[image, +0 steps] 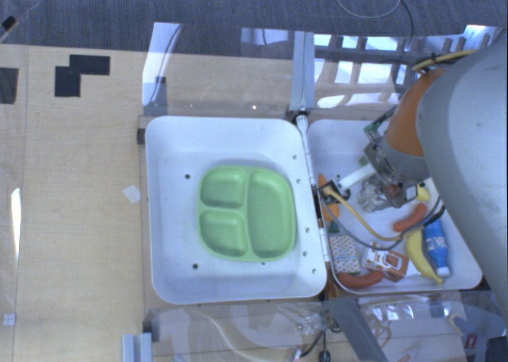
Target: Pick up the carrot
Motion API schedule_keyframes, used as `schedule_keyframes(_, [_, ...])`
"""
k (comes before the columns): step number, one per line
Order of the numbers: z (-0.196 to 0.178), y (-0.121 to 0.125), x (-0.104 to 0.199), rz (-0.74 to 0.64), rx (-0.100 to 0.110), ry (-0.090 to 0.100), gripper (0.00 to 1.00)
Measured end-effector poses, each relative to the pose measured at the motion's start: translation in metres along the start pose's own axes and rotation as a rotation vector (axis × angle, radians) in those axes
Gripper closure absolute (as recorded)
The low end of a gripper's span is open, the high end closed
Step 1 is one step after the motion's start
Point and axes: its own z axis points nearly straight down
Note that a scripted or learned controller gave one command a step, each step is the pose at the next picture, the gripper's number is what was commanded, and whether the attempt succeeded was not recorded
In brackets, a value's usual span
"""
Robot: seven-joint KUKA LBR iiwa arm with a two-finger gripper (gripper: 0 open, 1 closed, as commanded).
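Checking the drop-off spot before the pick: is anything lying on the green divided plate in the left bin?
No, the green plate sits alone in the left bin, all three of its compartments bare.

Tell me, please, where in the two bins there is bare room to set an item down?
The left bin has bare white floor all round the green divided plate, widest above it. The right bin is crowded: gripper, carrot, banana and blue bottle; only its upper-left corner is free.
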Motion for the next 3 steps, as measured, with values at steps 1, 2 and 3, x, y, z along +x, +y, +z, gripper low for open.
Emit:
schedule_keyframes(1, [0.0, 0.044, -0.038, -0.284, 0.0, 0.0, 1.0])
schedule_keyframes(2, [-0.001, 0.059, -0.101, -0.13, -0.003, -0.002, 1.0])
schedule_keyframes(3, [-0.001, 0.058, -0.116, -0.017, -0.003, 0.004, 1.0])
